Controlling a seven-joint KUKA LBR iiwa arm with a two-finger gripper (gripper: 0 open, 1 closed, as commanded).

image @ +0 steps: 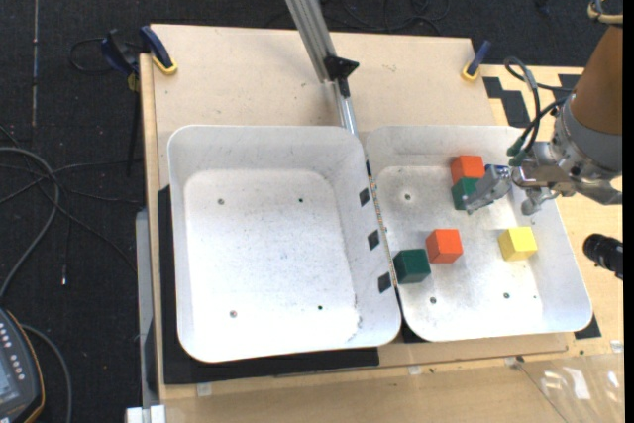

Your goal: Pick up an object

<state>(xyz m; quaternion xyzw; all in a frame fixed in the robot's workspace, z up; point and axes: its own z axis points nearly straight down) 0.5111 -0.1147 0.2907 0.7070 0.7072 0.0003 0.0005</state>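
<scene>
Camera view puts you above the desk (267, 74), looking down at a slant on two shallow white bins set side by side. The left bin (188, 213) sits toward 9 o'clock, and the right bin (555, 302) toward 3 o'clock, their inner rims touching along the middle. You can see the arm (599, 104) coming in from 3 o'clock, its orange band above the grey wrist, with the gripper (485, 188) low over the upper part of the right bin. Whether the fingers are open or closed you cannot tell from here; their tips blur into the blocks beneath them. Just at the gripper's tip, at about 12 o'clock within the right bin, an orange block (467, 167) sits with a green block (463, 196) touching it on its 6 o'clock side, partly hidden by the gripper. Nothing is visibly lifted between the fingers. Near the middle of the right bin you have a second orange block (445, 245), and just beside it toward 8 o'clock a dark green block (411, 264) close to the bin's inner wall. A yellow block (518, 243) lies toward 3 o'clock in that bin, apart from the others. A metal pole (302, 0) slants down from 12 o'clock to the point where the two bins meet. Yellow-tipped clamps (158, 54) grip the desk's far corners.
</scene>
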